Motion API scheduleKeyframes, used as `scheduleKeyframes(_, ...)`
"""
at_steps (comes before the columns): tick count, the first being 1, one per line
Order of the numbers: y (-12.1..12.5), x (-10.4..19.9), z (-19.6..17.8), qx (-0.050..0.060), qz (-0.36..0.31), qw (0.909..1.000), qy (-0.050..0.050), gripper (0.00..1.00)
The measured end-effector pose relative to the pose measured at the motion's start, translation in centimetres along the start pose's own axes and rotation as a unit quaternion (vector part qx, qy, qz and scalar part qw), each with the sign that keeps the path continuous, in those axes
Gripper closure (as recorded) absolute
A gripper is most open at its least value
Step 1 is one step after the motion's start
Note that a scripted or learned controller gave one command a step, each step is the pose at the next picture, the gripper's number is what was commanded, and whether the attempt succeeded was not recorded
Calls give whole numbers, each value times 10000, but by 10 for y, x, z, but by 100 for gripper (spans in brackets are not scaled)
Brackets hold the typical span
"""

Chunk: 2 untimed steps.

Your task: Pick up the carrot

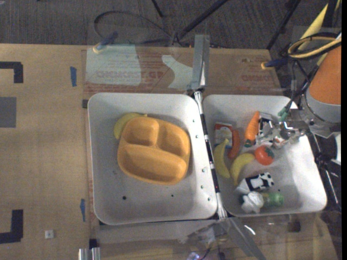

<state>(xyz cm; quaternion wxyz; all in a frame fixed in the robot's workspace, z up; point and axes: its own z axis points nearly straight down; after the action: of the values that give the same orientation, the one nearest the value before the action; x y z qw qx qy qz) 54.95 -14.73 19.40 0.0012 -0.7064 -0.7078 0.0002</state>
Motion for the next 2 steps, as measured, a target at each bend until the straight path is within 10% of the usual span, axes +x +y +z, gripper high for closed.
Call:
scheduleKeyframes(1, 89, -2, 77, -109, -861, 9962, -37, 0)
scheduleKeyframes(2, 109, -13, 108, -36, -1943, 9809, -23, 0)
